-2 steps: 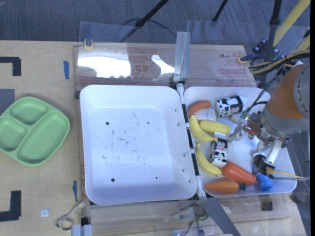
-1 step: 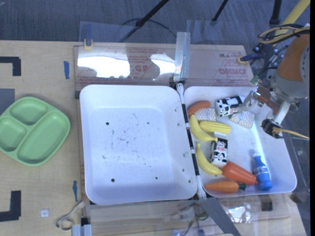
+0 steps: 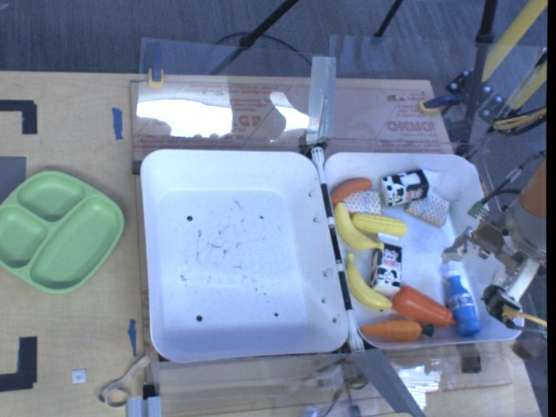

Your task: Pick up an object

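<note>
The right white bin [image 3: 465,174] holds a pile of toy food. At the back lie a cow-patterned carton [image 3: 404,188] and an orange-red sausage [image 3: 351,187]. A yellow corn cob [image 3: 379,225] and a banana [image 3: 342,223] sit in the middle. Below them are a second cow-patterned carton [image 3: 387,268], another banana [image 3: 366,292] and two carrots [image 3: 422,306] [image 3: 391,328]. A blue bottle with a white cap [image 3: 460,299] stands near the right wall. My gripper [image 3: 497,272] hangs over the bin's right rim, just right of the bottle, with nothing seen in it.
The left white bin [image 3: 234,250] lies beside the right one, sharing a middle wall. A green divided plate [image 3: 59,230] rests on the bench at far left. A clear panel [image 3: 226,102] stands behind the bins. Cables and stand legs crowd the far right.
</note>
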Robot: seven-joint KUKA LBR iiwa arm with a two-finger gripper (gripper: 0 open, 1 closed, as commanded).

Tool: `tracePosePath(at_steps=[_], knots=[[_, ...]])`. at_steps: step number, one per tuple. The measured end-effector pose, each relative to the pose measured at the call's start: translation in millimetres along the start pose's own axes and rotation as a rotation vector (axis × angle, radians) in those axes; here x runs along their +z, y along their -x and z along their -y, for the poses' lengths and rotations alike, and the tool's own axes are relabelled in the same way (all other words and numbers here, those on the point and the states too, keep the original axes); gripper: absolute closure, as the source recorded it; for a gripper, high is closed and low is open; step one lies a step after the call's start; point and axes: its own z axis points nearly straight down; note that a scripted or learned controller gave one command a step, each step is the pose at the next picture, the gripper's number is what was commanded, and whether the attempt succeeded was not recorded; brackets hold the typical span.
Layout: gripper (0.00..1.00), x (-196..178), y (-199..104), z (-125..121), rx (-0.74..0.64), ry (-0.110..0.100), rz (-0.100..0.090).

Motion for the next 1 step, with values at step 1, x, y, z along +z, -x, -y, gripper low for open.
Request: tracePosePath(at_steps=[1], knots=[[0.0, 49.5, -68.7, -71.6, -0.079, 0.0, -0.009]])
